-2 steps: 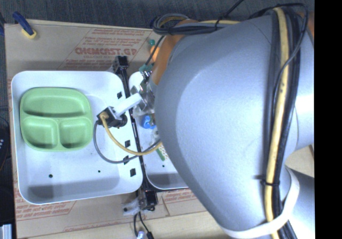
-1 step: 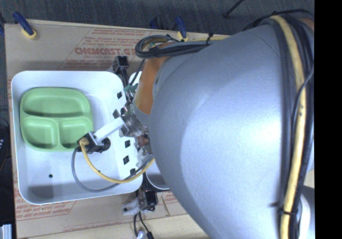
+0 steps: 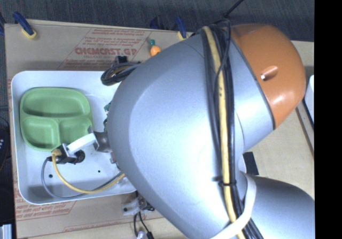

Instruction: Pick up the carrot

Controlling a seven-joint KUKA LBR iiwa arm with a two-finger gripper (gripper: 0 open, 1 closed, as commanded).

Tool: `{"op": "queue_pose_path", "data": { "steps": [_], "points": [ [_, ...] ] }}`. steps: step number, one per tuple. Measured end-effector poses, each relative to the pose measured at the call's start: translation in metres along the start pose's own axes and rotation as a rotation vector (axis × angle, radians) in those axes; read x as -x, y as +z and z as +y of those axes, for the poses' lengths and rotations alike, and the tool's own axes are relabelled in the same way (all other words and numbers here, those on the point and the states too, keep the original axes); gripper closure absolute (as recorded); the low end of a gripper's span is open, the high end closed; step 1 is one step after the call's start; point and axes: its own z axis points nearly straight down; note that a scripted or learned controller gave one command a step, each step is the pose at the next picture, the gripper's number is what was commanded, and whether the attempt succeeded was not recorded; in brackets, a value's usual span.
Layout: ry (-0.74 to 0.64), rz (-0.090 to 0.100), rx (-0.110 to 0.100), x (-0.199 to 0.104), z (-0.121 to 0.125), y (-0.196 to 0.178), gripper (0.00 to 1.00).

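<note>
The bulky grey arm with its orange band (image 3: 214, 125) looms over the shallow white bin (image 3: 21, 179), beside a green divided plastic tray (image 3: 53, 115)

You had even, fairly bright light from overhead, with no hard shadows across the white bin (image 3: 32, 192). The arm (image 3: 187, 136) sat so close to the lens that its grey shell looked soft and slightly blurred, with a pale sheen. The green tray (image 3: 53, 115) and the bench (image 3: 107, 40) lettering stayed reasonably sharp.
</note>
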Motion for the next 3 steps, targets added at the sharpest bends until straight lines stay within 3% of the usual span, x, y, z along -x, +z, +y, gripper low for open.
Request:
{"op": "queue_pose_path", "data": {
  "steps": [1, 2, 3],
  "points": [
    [-0.004, -0.003, -0.002, 0.000, -0.001, -0.010, 1.00],
    [-0.009, -0.007, -0.006, 0.000, -0.001, -0.019, 1.00],
    [0.001, 0.000, -0.002, 0.012, -0.002, 0.000, 1.00]
  ]
}}
